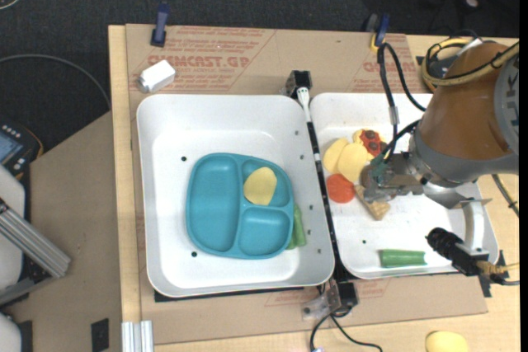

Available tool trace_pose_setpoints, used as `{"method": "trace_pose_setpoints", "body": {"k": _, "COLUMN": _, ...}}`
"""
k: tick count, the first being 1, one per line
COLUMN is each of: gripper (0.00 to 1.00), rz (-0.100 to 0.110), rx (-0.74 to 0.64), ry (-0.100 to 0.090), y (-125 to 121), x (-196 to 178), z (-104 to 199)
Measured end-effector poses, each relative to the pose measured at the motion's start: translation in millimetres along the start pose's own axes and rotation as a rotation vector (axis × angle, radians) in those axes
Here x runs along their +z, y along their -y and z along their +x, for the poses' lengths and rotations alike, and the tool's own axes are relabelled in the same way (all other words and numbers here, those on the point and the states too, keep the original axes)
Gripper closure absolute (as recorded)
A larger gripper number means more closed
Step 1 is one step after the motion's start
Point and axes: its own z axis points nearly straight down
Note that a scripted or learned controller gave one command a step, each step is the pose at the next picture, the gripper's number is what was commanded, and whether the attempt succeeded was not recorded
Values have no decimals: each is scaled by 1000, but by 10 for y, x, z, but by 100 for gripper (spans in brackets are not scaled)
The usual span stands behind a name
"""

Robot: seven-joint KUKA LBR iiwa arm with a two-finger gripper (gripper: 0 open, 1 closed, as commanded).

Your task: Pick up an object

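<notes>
**Gripper low over the toy food in the right bin**

We look down on a cardboard-covered bench on dark carpet, bearing two shallow white bins side by side. The left bin (157, 177) holds a teal divided plate (235, 206) with a yellow chip-shaped piece (261, 185) in its upper right compartment and a green strip (298, 227) just beside its right edge. The right bin (363, 260) carries the likely targets: a yellow lumpy piece (346, 158), a red round piece (341, 189) just below it, a red-and-dark piece (370, 139) above, a tan bit (379, 209), and a green bar (402, 258) near the front wall.

The gripper (381, 184) sits low among the cluster, just beside the yellow and red pieces and right above the tan bit. We cannot tell how wide it stands, nor whether anything is caught in it.

We judge this to be the reach-and-grasp step. Next, the arm needs to close on one piece and lift straight up.
</notes>
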Motion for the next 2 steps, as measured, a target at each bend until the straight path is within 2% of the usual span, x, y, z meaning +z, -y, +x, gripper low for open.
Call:
{"method": "trace_pose_setpoints", "body": {"k": 1, "gripper": 100, "rz": 3, "rx": -2, "ry": -2, "y": -2, "x": -497, "z": 764}}
{"method": "trace_pose_setpoints", "body": {"k": 2, "gripper": 100, "rz": -11, "rx": 5, "ry": -1, "y": -28, "x": -2330, "z": 771}}
